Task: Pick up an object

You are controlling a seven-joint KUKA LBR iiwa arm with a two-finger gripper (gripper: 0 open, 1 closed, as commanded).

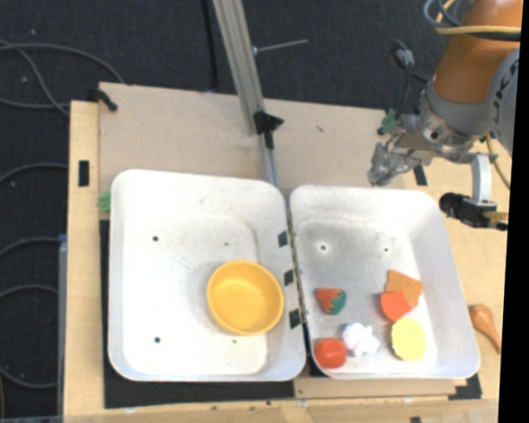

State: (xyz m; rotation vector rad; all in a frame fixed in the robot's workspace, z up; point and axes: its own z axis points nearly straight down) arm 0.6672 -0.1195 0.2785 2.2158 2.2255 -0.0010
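Observation:
My gripper (385,169) hangs above the far edge of the right bin (371,222), under the orange-banded wrist at the top right. Nothing shows between its fingers. Well below it, near the bin's front, lie several small items: a red and green strawberry-like piece (331,300), a red ball (331,352), a white lump (359,339), a yellow disc (408,340), and an orange-red piece (395,305) against an orange wedge (404,283). In the left bin (175,218) a yellow bowl (244,297) sits upright near the right wall.
A slanted aluminium post (246,71) rises behind the gap between the bins. An orange object (483,323) lies on the bench outside the right bin. Cables run over the dark floor at the left.

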